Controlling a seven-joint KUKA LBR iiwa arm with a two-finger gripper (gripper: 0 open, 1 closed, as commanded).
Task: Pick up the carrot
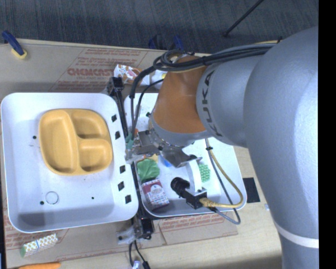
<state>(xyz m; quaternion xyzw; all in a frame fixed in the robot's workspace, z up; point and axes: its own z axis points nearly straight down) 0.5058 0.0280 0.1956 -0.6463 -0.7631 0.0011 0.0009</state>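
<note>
The grey arm (269, 94) reaches in from the right and bends down over the right bin (229, 167), its orange band (179, 105) covering most of that bin's upper half. The wrist points down and to the left, which puts the gripper (139, 149) low at the right bin's left wall, just above a green item (147, 168) and a red packet (155, 195). The wrist hides the tool, so it cannot be told whether it is apart or closed. The carrot's place cannot be told either. The left bin (17, 150) holds a yellow divided tray (73, 142).
</note>
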